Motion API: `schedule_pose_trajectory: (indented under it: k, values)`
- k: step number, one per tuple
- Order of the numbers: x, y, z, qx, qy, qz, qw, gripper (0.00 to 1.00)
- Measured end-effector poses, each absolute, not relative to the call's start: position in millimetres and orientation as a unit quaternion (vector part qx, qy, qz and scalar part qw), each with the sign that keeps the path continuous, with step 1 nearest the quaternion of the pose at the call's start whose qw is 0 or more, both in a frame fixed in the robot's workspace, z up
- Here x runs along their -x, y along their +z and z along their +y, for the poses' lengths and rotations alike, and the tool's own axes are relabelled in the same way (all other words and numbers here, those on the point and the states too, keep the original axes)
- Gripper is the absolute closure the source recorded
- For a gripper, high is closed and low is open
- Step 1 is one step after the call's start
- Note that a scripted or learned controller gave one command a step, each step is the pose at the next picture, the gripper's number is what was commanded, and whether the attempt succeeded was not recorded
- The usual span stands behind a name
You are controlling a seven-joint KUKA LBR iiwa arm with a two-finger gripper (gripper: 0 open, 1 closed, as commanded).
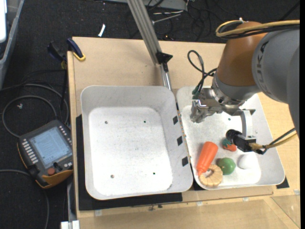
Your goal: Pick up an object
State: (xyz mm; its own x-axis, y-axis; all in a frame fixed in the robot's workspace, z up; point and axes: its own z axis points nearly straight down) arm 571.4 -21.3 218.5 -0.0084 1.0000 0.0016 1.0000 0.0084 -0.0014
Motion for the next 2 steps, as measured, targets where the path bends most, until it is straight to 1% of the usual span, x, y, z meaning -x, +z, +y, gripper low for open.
schedule_pose_trajectory:
  k: [1, 2]
  values:
    - [-581.1, 226, 36, 0.704, -0.0012, -0.710, 0.000, 1.00]
    - [-573.5, 223, 98, 0.704, -0.0006, -0.710, 0.001, 1.00]
